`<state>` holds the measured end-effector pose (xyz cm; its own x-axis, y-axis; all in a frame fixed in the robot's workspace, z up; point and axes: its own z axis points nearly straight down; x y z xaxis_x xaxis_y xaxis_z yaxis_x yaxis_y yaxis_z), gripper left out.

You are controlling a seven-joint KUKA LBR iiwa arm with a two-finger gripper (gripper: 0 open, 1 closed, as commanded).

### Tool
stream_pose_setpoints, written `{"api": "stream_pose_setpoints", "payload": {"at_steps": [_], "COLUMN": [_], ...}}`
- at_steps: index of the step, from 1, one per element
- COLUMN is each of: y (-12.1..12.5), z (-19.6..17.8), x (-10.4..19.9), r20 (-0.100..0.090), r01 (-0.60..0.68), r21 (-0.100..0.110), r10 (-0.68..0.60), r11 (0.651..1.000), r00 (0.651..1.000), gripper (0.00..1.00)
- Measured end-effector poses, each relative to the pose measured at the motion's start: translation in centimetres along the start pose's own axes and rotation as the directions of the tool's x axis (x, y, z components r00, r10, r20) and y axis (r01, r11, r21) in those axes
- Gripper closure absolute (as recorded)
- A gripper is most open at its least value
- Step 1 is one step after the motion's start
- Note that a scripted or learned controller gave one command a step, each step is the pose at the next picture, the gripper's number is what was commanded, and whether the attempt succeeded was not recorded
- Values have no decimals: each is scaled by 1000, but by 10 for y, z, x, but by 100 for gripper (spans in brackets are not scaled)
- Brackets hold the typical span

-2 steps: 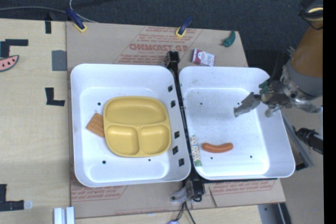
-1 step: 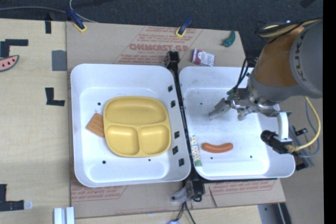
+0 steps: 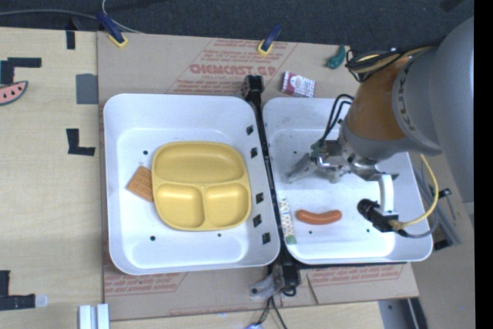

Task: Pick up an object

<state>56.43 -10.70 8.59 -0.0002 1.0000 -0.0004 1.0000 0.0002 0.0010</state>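
An orange-red hot dog sausage (image 3: 318,217) lies on the floor of the right bin (image 3: 308,123), near its front. My gripper (image 3: 297,170) hangs over the middle of that bin, above and a little left of the sausage, its fingers pointing left. Nothing shows between them. In the left bin (image 3: 131,243) sits a yellow divided plate (image 3: 202,185), with a tan cracker-like piece (image 3: 140,183) tucked at its left edge.
A small printed strip (image 3: 286,223) lies by the right bin's left wall. A red and white packet (image 3: 296,84) rests on the cardboard behind the bins. Black clips line the divider between the bins. A cable and clamps lie at the back.
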Motion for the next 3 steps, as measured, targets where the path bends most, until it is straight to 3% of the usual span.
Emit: {"api": "stream_pose_setpoints", "payload": {"at_steps": [2, 3], "y": [-36, 33], "z": [-1, 0], "x": [12, 6], "r20": [2, 1], "r01": [1, 1], "r21": [-7, -5], "r10": [-1, -1], "r11": [1000, 1000], "r00": [1000, 1000], "gripper": [0, 0]}}
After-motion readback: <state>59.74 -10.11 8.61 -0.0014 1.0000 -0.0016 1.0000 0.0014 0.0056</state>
